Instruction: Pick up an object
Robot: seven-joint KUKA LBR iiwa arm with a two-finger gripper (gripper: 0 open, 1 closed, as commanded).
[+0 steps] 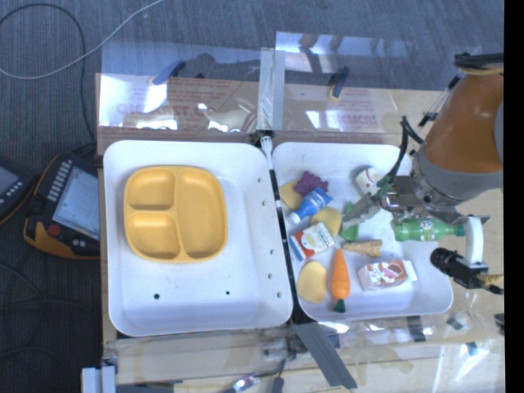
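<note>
The right bin (pixel 426 301) holds a heap of toy food. In it are a purple grape bunch (pixel 309 182), a blue bottle (pixel 312 203), a carrot (pixel 340 275), a waffle cone (pixel 361 246), a red and white carton (pixel 383 274), a small printed pack (pixel 313 239), a white cup (pixel 366 175) and some yellow pieces (pixel 311 282). A green bottle (pixel 426 229) lies by the right wall. My gripper (pixel 372 205) hangs low over the upper middle of this bin, just below the white cup and left of the green bottle. The wrist hides what lies under it.
A yellow divided plate (pixel 175 213) lies in the left bin (pixel 196 301). A raised rim (pixel 278 219) separates the two bins. Clear panels stand behind both bins. A teach pendant (pixel 61 207) sits on the floor to the left.
</note>
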